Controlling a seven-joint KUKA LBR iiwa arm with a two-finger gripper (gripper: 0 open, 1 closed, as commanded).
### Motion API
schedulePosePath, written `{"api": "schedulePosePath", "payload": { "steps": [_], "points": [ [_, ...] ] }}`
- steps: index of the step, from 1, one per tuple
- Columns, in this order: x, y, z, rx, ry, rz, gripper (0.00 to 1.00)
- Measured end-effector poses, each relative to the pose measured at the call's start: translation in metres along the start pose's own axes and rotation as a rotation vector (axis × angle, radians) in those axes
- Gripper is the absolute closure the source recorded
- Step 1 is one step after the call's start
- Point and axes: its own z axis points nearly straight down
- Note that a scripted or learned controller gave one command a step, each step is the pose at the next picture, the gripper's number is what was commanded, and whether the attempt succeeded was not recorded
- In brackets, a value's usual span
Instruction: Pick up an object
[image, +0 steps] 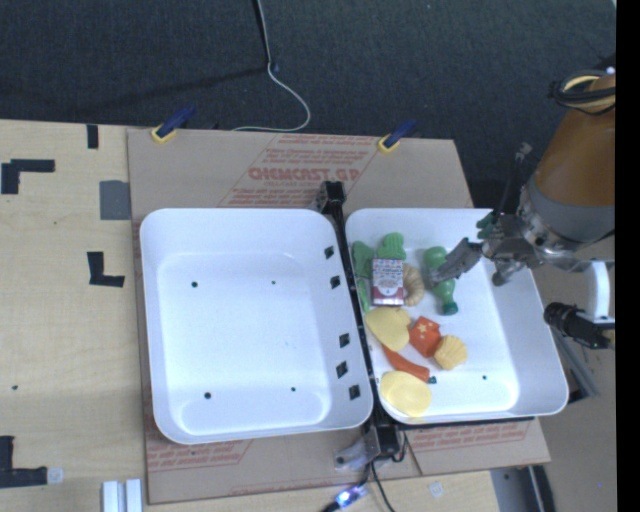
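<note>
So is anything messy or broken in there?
Nothing looks broken or spilled. The toy foods are just jumbled together against the left side of the right bin, some touching or overlapping. The left bin looks tidy.

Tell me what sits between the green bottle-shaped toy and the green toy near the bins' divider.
In the camera view, a small red-and-white packet lies between the green bottle-shaped toy and the green toy by the divider.

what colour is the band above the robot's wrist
Orange band, seen in the camera view at the right.
</note>
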Motion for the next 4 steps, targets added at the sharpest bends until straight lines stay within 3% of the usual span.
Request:
{"api": "schedulePosePath", "payload": {
  "steps": [1,2,3,4],
  "points": [
    [0.017,0.031,0.15,0.009,0.002,-0.002,0.0],
    [0.028,0.091,0.178,-0.004,-0.002,-0.002,0.0],
    [0.027,0.13,0.176,-0.003,0.0,-0.002,0.0],
    [0.017,0.044,0.176,0.004,0.0,0.004,0.0]
  ]
}}
